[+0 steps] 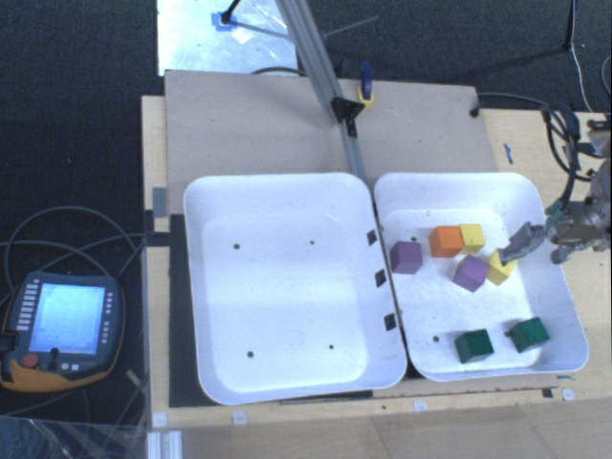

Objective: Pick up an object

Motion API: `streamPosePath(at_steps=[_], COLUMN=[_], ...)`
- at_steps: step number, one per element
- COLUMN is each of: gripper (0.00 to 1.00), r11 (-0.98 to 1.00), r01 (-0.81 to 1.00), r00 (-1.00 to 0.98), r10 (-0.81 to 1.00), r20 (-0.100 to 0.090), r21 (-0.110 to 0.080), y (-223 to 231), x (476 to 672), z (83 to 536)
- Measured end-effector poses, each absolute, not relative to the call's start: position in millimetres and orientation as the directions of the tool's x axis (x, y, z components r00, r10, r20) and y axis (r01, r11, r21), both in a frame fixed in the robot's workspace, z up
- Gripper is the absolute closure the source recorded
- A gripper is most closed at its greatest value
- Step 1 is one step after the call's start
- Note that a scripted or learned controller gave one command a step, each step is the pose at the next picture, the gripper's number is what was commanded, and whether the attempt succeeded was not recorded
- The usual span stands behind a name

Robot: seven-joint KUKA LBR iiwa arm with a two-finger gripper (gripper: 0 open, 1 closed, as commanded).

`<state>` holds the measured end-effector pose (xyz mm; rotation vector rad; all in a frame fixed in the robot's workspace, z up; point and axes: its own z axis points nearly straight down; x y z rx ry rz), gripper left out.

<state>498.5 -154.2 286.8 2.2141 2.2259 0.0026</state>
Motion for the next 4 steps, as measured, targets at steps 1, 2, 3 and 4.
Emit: streamPosePath(at_steps=[1,2,3,4], gripper=[0.00,0.00,0.00,0.00], r11=[0.004,0.002,0.001,0.002], r01=[1.000,1.000,1.000,1.000], r00=[-0.004,-0.002,-0.001,-0.002], r10=[1.000,1.000,1.000,1.000], r20=[-0.001,0.001,0.001,0.002], r21=[0.003,-0.004,-0.003,-0.004], y=[-154.2,-156.5,-159.7,-157.3], x=[498.5,505.7,500.8,506.9], z=[287.0,227.7,184.3,123.9])
